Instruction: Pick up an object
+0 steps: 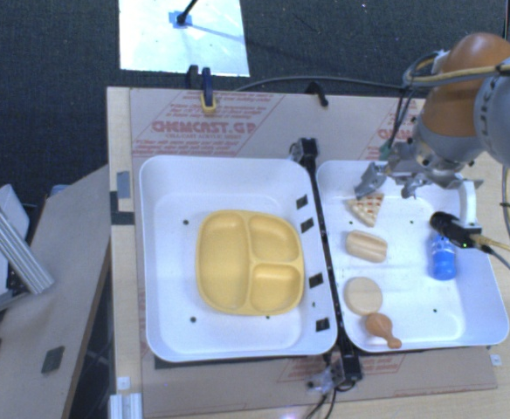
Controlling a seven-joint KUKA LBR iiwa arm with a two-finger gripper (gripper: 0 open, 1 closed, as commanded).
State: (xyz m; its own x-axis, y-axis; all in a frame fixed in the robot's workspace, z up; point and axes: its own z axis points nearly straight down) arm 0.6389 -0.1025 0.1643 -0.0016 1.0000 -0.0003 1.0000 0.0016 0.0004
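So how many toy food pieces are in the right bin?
4: a waffle wedge at the top, a bread roll below it, a round cookie, then a drumstick nearest the front. The arm may hide more.

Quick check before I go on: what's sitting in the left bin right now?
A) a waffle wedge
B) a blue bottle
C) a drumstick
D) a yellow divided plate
D: the yellow divided plate lies in the left bin, while the other food items and the blue bottle are in the right bin.

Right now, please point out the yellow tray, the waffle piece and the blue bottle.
yellow tray (249, 262), camera view, centre divider.
waffle piece (368, 208), camera view, its middle.
blue bottle (444, 258), camera view, its body.
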